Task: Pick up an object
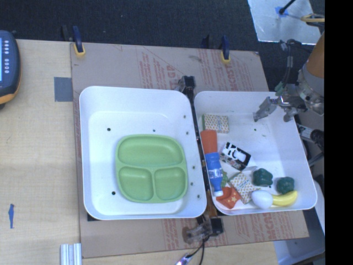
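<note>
My gripper [273,114] hangs over the far right part of the right bin [276,142], open, with nothing between its fingers. The bin's objects lie in front of it and to its left: a beige packet [216,122], an orange and blue tube [210,159] along the left wall, and a black and white item [236,155]. At the front edge are a green lump [262,176], a second green piece [285,185], a yellow banana [285,199], a white egg shape [261,199] and a red packet [229,197]. The gripper touches none of them.
The left bin [99,120] holds a green divided plate [150,167]. Both bins rest on a cardboard sheet [138,65] clamped at the back. A blue and orange device [6,65] sits at the far left edge. Bare floor shows in the right bin's middle [270,148].
</note>
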### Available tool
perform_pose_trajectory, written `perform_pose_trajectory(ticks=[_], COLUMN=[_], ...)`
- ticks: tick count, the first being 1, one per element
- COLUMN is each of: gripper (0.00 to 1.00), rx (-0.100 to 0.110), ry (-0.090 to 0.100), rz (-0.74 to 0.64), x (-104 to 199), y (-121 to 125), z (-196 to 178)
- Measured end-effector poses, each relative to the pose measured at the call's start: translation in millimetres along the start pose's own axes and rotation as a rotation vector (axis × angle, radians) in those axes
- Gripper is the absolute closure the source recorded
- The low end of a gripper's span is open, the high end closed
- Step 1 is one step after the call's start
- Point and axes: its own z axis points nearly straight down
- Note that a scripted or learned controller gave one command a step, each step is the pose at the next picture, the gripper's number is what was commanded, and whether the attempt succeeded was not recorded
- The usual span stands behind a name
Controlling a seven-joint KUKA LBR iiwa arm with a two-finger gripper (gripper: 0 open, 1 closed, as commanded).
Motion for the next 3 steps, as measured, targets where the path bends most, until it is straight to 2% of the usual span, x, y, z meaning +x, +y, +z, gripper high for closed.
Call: perform_pose_trajectory(ticks=[1,2,3], gripper=[0.0,1.0,1.0], rx=[0.011,0.002,-0.006], ry=[0.004,-0.001,-0.006], rz=[-0.004,-0.003,0.007], x=[66.3,61.3,-33.0], y=[-46.3,-42.8,-16.7], z=[115.2,98.6,66.6])
